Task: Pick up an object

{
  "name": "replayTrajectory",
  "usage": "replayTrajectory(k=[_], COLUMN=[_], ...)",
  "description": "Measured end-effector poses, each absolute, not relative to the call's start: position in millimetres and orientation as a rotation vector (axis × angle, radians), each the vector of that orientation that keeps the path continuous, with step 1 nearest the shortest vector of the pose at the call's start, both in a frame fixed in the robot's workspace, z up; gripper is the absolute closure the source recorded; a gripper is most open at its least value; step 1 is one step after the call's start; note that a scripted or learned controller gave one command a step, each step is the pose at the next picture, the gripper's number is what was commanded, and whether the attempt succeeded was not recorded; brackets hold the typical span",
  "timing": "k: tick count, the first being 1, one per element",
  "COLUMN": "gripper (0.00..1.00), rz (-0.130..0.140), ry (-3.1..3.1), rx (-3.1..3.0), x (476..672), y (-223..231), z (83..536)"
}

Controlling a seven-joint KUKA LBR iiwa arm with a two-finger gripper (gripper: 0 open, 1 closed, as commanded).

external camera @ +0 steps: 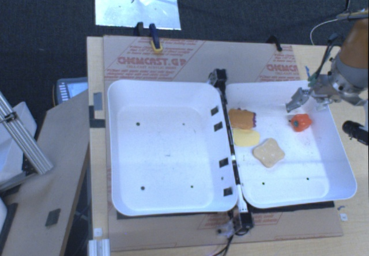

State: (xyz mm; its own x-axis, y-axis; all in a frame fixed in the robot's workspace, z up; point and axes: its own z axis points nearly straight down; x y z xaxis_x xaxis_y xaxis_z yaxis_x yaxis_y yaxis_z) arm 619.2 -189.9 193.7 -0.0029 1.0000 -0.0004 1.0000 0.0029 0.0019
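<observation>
Four small items are seen in the right bin (pixel 340 183): a rounded orange-red piece (pixel 300 122), a brown-and-orange lump (pixel 243 118), a flat yellow disc (pixel 247 138), a lobed tan biscuit shape (pixel 268 152); the metallic gripper (pixel 302 99) is poised just above the orange-red piece, its state indiscernible

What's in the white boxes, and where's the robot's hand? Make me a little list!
right bin: holds four things
red item: far right side, near end effector
orange-brown item: beside the divider
yellow flat item: just in front of the orange-brown item
tan item: middle of bin
end effector: above the red item, not holding it
left bin: white, beside the right bin
</observation>
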Motion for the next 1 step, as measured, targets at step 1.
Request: replayTrajectory(k=[1], gripper=[0.00], rz=[0.015], ry=[2.234], rx=[2.201], x=[672.5], y=[-94.6], z=[248.5])
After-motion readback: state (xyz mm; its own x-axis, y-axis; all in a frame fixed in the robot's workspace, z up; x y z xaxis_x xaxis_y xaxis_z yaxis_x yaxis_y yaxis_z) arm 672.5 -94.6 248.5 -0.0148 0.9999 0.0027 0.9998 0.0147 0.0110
